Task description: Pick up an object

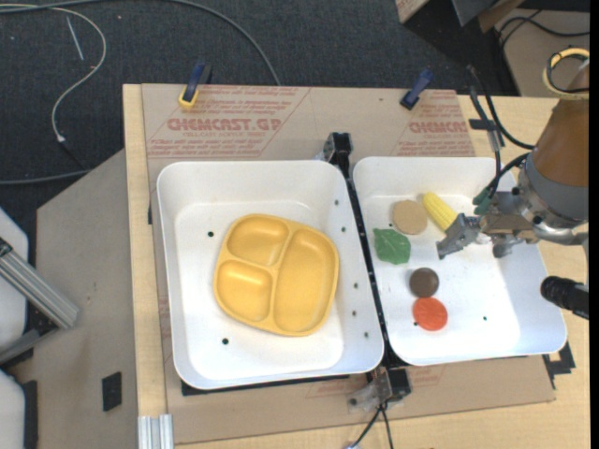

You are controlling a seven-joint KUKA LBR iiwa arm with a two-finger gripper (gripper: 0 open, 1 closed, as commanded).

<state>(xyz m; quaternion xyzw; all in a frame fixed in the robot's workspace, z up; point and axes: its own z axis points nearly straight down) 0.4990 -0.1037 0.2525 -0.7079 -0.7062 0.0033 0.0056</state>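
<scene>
In the right bin (524, 335) lie five small things of smooth, toy-like plastic: a yellow ridged corn cob (438, 210) tilted near the bin's back, a flat tan disc (409, 217) touching its left side, a lumpy green piece (392, 245) just in front of the disc, a dark brown round piece (424, 281) near the middle, and a flat orange-red disc (430, 315) just in front of that. The end effector (456, 239) hangs beside the corn's lower end, grey and angular; whether it is open or closed cannot be told, and nothing is seen in its grip. The arm (566, 157) behind it is cut off at the right edge. The left bin (178, 251) holds a glossy yellow tray (277, 273) with three rounded compartments. Both bins rest on a cardboard-covered table (234, 120).
</scene>
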